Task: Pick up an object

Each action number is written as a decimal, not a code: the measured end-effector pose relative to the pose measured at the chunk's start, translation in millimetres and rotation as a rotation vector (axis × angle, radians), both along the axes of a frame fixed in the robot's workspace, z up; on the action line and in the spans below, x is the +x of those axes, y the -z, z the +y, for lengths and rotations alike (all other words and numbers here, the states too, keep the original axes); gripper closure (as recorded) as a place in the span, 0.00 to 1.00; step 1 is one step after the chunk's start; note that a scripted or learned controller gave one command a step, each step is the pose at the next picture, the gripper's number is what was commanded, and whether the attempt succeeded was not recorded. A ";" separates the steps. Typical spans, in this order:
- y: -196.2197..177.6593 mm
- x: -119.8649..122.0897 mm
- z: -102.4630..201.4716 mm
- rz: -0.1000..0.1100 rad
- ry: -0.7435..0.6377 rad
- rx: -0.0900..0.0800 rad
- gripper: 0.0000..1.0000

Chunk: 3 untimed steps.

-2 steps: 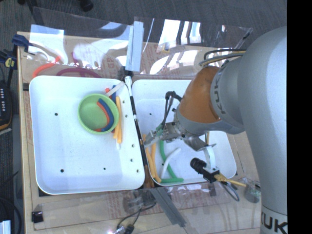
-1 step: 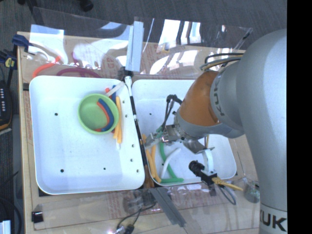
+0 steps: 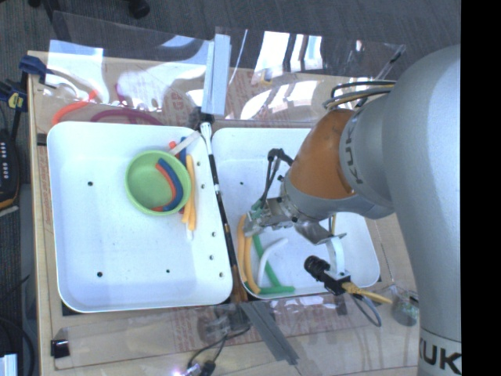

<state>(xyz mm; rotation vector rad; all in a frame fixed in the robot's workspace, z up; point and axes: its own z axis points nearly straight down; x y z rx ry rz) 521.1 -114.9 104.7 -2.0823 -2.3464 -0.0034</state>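
Observation:
My gripper (image 3: 258,224) is low over the left half of the right bin (image 3: 235,155), under the grey and orange wrist. Right below it lie a green L-shaped piece (image 3: 272,279), a white curved piece (image 3: 270,249) and a yellow-orange strip (image 3: 246,258) along the bin's left wall. The gripper's tip is close above the upper end of the green piece, and the wrist hides whether it touches. In the left bin (image 3: 102,241) sits a green bowl (image 3: 149,182) holding blue and red pieces, with orange and yellow sticks (image 3: 189,206) at its right side.
The arm covers most of the right bin's right half. A divider wall (image 3: 217,202) runs between the two bins. Clear plastic sheets and red cables (image 3: 117,116) lie behind the bins on the bench.

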 end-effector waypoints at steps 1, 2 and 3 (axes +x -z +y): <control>-87.2 55.6 44.0 0.001 0.369 -0.003 1.00; -86.8 55.4 44.0 0.003 0.369 -0.003 0.00; -42.4 65.1 -8.3 0.006 0.324 -0.002 0.00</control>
